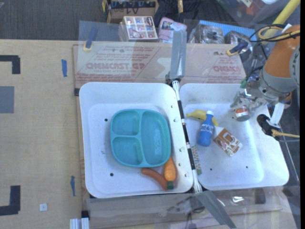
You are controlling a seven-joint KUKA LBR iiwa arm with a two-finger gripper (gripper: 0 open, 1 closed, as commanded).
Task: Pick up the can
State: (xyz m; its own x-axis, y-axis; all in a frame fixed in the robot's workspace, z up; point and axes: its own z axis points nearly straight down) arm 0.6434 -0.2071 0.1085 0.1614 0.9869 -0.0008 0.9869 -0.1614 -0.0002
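In the left shallow white plastic bin (90, 142): a teal plastic plate with three compartments (141, 137) at the centre. At 5 o'clock of that plate, against its rim, a reddish-brown toy sausage (153, 176) lying aslant. Just beside the sausage, at its 2 o'clock, an orange toy carrot (170, 171) close to the bin's right wall.

In the right shallow white plastic bin (267, 175): a yellow toy banana (198, 114) near the left wall, at 10 o'clock of the bin's centre. Touching the banana at its 5 o'clock, a blue plastic bottle with a white label (206, 130), cap towards 12 o'clock. At 3 o'clock of the bottle, near but apart, a small brown and white carton (228, 142), turned askew. At 1 o'clock of the carton, the small silver can with a red band (241, 112), in the bin's upper right part and well apart from the banana.

Close above the can, at its 1 o'clock, the metal two-finger gripper (249, 99) on the grey arm with the orange band (281, 61), reaching in from 3 o'clock. Gripper spread or pressed together: cannot tell. Touching the can or just clear of it: cannot tell either
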